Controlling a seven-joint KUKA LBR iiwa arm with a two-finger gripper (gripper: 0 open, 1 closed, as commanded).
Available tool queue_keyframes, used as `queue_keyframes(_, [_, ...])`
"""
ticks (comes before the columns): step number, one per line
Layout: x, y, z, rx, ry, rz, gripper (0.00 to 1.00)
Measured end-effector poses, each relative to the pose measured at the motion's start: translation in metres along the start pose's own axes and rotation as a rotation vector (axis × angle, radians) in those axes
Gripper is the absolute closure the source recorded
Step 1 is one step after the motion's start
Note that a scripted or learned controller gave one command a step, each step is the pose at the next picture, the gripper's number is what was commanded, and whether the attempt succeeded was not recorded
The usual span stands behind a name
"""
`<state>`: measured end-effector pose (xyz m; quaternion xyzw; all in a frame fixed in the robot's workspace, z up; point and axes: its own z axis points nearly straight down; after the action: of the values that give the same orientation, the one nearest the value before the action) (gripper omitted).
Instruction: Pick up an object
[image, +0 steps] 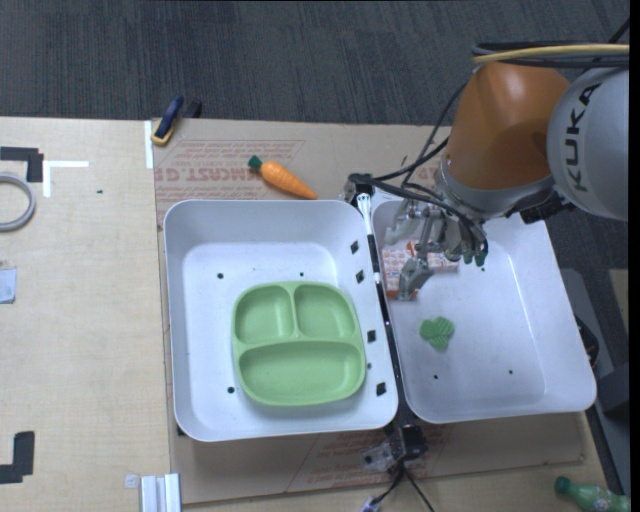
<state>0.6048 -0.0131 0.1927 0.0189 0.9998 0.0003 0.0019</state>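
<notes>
The claw (432, 262) hangs over the right bin (540, 385), near that bin's back-left corner and close to the divider where the two bins meet. How far it is open cannot be told from this slant, and nothing can be made out in its grasp. Something reddish sits just under it, too blurred to identify.

The green broccoli piece (437, 331) lies on the right bin's floor, in front of the claw and a little apart from it, toward the bin's left half. It is a small rounded clump with no clear long axis; which way it points cannot be told. Bare white floor surrounds it on all sides, with the widest free stretch toward the bin's right wall and front rim; the left wall is the nearest edge.

Left of the right bin, the other bin (190, 300) holds a green divided plate (297, 343). Behind that bin, on the cardboard, a toy carrot (282, 177) lies slantwise.
</notes>
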Motion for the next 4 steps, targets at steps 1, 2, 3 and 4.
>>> queue_keyframes(1, [0.032, -0.017, 0.000, 0.000, 0.001, -0.056, 0.00])
queue_keyframes(2, [0.032, -0.017, 0.000, 0.000, 0.001, -0.057, 0.00])
queue_keyframes(3, [0.032, -0.017, 0.000, 0.000, 0.001, -0.057, 0.00])
queue_keyframes(4, [0.046, -0.017, 0.000, -0.001, 0.000, -0.457, 0.00])
